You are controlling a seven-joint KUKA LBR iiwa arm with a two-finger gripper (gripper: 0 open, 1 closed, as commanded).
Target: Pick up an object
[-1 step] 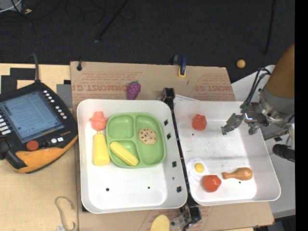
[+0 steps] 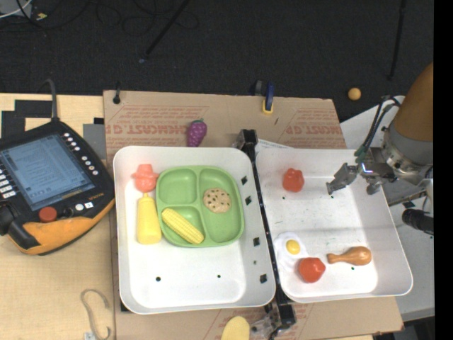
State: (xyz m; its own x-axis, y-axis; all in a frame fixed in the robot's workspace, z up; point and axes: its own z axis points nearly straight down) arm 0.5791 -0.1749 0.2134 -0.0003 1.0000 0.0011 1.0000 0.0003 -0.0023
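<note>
Camera view, slanted down: we are watching the tool (image 2: 348, 179) hovering over the right bin (image 2: 396, 225), its grip state unreadable, nothing visibly held. Nearest target, a red toy pepper (image 2: 293, 180), is sitting apart to its left. We are judging it light, stiff, slick; take across its middle. Arm (image 2: 414, 122) is reaching in from right, wrist bent low.

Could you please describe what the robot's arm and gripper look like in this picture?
The arm enters from the right as a rounded body with a broad orange band above a grey wrist section. Thin dark cables loop along its left side. Below the wrist sits a compact metallic grey head with small dark fittings, and the gripper extends from it as slim dark grey fingers. No markings are legible.
</note>
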